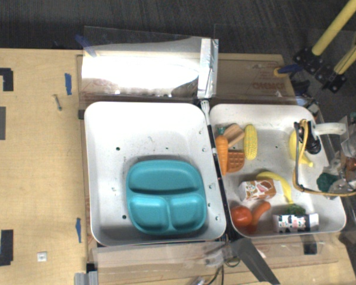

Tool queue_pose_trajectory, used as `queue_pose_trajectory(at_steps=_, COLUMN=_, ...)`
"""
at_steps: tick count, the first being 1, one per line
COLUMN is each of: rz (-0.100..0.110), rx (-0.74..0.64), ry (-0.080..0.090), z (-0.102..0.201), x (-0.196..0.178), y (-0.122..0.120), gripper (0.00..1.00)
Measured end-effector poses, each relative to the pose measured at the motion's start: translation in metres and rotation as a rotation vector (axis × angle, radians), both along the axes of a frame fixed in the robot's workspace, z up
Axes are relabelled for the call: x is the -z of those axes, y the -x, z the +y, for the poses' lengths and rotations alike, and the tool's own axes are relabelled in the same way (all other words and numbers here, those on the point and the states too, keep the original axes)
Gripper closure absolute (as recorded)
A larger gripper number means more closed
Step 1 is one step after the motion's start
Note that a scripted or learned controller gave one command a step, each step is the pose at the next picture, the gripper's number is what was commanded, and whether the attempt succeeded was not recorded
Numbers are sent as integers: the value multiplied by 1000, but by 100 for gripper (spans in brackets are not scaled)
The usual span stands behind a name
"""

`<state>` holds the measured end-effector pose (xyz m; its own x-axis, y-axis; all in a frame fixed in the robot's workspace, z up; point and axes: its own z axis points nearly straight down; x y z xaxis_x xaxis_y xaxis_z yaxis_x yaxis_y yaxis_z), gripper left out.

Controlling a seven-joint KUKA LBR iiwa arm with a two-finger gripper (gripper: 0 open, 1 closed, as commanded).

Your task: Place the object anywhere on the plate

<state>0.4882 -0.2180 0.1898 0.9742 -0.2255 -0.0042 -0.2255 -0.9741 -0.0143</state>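
Observation:
A teal plate (165,203) with three compartments lies in the left white bin (107,135), toward its front. Toy food fills the right bin (273,116): an orange carrot (222,150), a waffle (235,160), a corn cob (250,142), a banana (277,180), a printed packet (258,190), a red tomato (241,217) and a white bottle (296,221). My gripper (343,179) hangs low at the right bin's right edge, partly cut off by the frame, with a yellow cable (298,159) looping beside it. Nothing can be seen held in it.
A yellow piece (293,145) lies near the right bin's far right side, by the cable. A shiny foil sheet (142,70) sits behind the left bin. Yellow poles (338,19) stand at the back right. The wall between the bins (215,159) separates food from plate.

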Motion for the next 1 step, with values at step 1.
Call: queue_pose_trajectory(at_steps=1, rz=-3, rx=-1, ry=-5, z=3, x=-9, y=-2, gripper=100)
